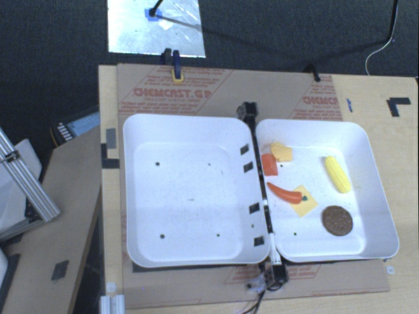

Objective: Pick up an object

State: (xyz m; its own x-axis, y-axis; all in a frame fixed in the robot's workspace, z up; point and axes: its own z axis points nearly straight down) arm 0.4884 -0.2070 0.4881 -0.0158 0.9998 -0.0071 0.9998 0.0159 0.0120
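**Desk:** Corn [338,174], patty [337,220], pepper [285,191], cheese [304,203] and two small pieces, one orange [269,164] and one yellow [282,152] — all lie in the right bin [376,175]. Which one does the task mean?

**Photographer:** It names none; any would serve. The left bin [190,188] beside it shows bare white floor, which suggests things are stocked on one side to be carried across.

**Desk:** And the hand?

**Photographer:** Its state cannot be told from this shot, so the pick is judged as not yet begun.

**Desk:** What room is there to work?

**Photographer:** Corn and patty sit apart from the rest, towards the bin's right half, with open floor round each; they look the easiest to reach. The pepper lies partly over the cheese, and the orange and yellow pieces crowd the dividing rim, where the wall could get in the way. Both bins rest on a brown board [216,87] on the worktop [393,87], with a clamp [175,64] at its far edge.
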